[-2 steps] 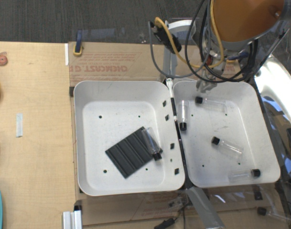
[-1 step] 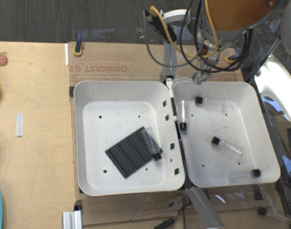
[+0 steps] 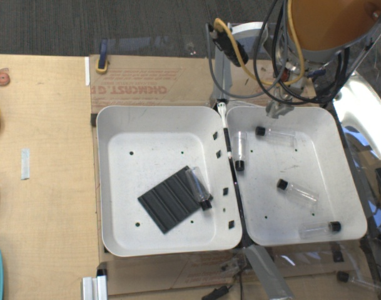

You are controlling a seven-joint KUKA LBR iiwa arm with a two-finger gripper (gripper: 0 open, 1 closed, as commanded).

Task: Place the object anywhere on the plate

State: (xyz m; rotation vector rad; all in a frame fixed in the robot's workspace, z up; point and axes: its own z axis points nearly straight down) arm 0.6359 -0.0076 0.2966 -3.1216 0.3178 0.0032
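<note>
Over the far rim of the right bin (image 3: 340,144), the gripper (image 3: 279,109) is poised, its closure impossible to tell, and a vial (image 3: 274,134) just inside that rim is judged yet to be grasped for the plate (image 3: 168,200).

A robotics lab or test bench is suggested by two white bins (image 3: 109,167) set on cardboard (image 3: 152,83), clear vials (image 3: 296,192) scattered inside, and bundled cables (image 3: 274,49) hung overhead.

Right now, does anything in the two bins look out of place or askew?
Little stands out. The dark ribbed plate lies turned at a slant in the left bin, with one clear vial on its corner. Four vials lie scattered in the right bin.
</note>
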